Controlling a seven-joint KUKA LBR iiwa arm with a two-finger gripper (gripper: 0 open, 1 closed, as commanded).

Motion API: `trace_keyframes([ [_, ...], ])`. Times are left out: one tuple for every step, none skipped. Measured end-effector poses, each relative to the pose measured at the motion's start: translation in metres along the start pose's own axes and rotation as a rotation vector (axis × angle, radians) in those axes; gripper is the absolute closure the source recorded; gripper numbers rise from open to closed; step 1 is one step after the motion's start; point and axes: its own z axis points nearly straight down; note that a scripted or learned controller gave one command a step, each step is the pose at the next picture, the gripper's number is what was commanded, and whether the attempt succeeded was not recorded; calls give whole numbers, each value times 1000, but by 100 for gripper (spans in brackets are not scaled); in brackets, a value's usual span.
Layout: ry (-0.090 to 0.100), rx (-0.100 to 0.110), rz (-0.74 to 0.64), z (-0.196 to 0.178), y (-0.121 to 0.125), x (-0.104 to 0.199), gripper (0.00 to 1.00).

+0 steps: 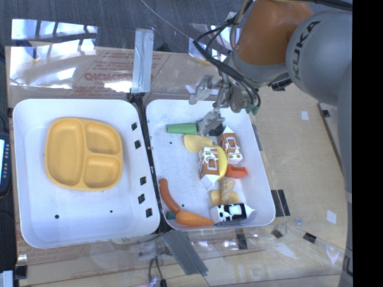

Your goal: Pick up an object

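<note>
Two white bins sit side by side; the left bin [36, 220] holds one yellow divided plate [84, 153], lying flat with three compartments; the right bin [173, 154] holds a cluster of toy foods along its right half. Counted there: one green piece [181, 128] near the top, one yellow banana [219, 157], two brown-and-white cartons [209, 163] lying close together, one red sausage [168, 195], one orange carrot [192, 219], one black-and-white carton [231, 213] at the bottom edge; smaller pieces between them are too jumbled to count. The gripper [212, 123] hangs over the top of the right bin, just beside the green piece; whether it grasps anything, I cannot tell.
</note>
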Motion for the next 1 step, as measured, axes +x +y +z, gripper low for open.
trace_keyframes([
  [1, -2, -86, 143, -9, 53, 0],
])
